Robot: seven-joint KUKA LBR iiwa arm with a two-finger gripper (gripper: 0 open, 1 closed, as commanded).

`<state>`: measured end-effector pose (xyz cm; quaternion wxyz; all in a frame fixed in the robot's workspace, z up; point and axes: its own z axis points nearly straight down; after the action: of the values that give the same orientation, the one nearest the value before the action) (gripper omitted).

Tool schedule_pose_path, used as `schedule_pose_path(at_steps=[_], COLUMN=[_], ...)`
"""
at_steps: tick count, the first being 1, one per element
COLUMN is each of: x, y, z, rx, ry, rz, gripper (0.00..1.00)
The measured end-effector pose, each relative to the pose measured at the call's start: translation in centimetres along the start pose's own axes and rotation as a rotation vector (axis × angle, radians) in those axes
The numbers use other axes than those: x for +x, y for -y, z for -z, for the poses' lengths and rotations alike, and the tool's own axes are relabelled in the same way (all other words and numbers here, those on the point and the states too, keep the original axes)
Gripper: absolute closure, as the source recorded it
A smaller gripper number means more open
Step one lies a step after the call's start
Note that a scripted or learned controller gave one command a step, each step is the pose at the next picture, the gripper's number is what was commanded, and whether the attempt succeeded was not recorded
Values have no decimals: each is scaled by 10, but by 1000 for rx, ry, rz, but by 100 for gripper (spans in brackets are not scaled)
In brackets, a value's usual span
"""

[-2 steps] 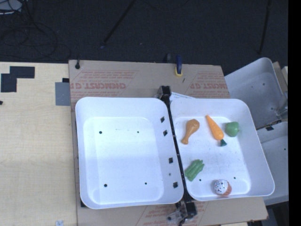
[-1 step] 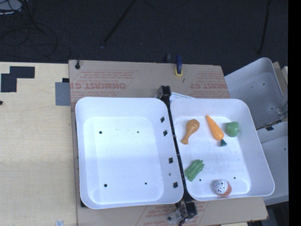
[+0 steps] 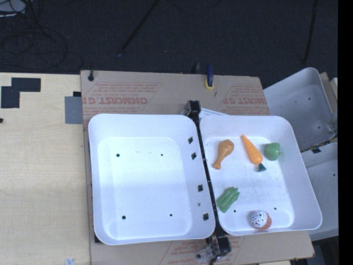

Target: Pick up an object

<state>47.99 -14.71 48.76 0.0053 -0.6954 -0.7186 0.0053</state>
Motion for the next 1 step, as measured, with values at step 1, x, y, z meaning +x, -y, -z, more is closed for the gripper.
schedule_pose_path(at_steps=[1], x=[0], y=[-1], z=[10], rx=[1], ry=[0], rz=[7], gripper=[100])
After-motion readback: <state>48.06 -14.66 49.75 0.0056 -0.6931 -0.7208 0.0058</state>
